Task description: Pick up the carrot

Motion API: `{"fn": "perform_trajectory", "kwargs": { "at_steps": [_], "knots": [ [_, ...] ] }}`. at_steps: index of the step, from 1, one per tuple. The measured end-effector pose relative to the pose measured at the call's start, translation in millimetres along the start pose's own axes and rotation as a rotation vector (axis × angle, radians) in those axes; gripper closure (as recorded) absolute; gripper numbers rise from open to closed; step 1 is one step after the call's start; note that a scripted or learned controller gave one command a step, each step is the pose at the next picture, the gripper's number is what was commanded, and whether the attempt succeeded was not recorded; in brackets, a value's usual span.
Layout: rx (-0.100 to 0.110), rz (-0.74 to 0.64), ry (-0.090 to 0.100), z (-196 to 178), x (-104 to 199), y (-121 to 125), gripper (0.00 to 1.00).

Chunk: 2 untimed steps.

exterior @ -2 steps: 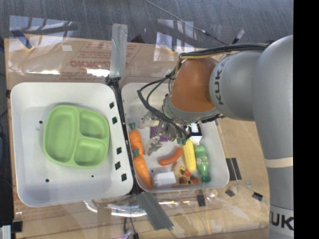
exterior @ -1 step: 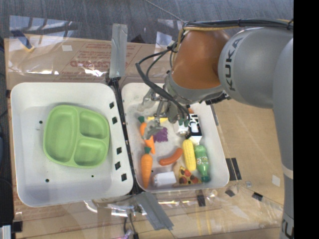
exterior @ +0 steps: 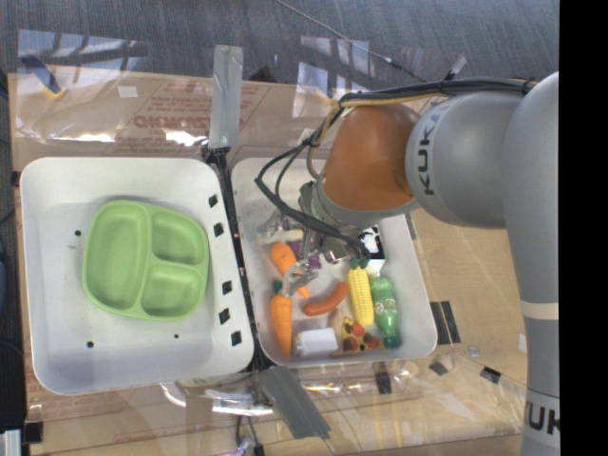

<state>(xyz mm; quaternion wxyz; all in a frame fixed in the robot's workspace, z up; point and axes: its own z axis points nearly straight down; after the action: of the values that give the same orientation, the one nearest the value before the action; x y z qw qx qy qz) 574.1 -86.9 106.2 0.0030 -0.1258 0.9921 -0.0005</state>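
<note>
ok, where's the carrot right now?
In the camera view the carrot lies in the right bin, along its left wall near the front, just left of the sausage and below the gripper.

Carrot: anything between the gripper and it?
Nothing visible. The carrot lies exposed at the right bin's left wall. The gripper hangs just up-right of it; an orange piece sits beside the gripper, off the path.
</note>
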Motion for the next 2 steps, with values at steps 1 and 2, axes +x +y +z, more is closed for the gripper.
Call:
{"fn": "perform_trajectory", "kwargs": {
  "at_steps": [1, 2],
  "knots": [
    [0.008, -0.027, -0.023, 2.2, 12.3, -0.6, 0.00],
    [0.005, -0.034, -0.014, -7.0, 12.7, 1.6, 1.00]
  ]
}}
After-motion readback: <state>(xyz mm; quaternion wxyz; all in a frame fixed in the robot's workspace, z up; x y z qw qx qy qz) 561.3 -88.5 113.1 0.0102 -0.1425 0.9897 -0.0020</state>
